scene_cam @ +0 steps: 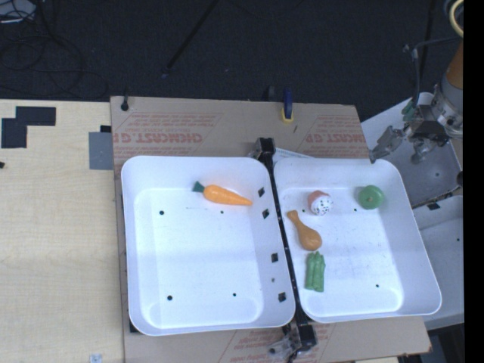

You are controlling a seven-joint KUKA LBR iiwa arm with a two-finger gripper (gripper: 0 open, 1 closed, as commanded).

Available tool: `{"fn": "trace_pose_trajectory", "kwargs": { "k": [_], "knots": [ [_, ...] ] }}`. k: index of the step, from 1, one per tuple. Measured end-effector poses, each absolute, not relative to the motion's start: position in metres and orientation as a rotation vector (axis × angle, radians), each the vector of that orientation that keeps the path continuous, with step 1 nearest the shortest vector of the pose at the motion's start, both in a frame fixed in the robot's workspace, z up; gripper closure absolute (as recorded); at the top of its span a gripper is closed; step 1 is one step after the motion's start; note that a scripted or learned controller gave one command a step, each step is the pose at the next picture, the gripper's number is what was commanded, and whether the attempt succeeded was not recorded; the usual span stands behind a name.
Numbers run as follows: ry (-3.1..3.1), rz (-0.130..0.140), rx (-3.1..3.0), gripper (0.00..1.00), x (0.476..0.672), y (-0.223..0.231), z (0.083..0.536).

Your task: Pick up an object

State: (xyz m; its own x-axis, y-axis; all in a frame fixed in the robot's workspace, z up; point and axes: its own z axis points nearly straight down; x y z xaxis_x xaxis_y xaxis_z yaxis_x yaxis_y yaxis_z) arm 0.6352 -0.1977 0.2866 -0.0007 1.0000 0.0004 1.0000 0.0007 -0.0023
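The gripper [399, 144] hangs outside the right bin's [423, 267] far right corner; whether its fingers are open cannot be told. A carrot [222, 194] lies near the left bin's [140, 278] far edge.

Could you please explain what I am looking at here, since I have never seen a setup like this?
This is one fixed camera looking down at a slant on a bench. Two shallow white bins sit side by side. The left bin holds a toy carrot. The right bin holds a small white and red ball, a green round piece, an orange drumstick-shaped toy and a green vegetable. The robot arm's gripper sits at the right, beyond the bins, holding nothing visible.
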Motion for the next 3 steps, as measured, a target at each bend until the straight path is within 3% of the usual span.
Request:
{"fn": "trace_pose_trajectory", "kwargs": {
  "k": [1,2,3],
  "knots": [
    [-2.223,0.002,-2.217,1.0,0.635,-0.198,0.296],
    [-2.21,0.005,-2.221,1.0,0.505,-0.207,0.307],
    [-2.219,0.003,-2.219,1.0,0.501,-0.174,0.271]
  ]
}}
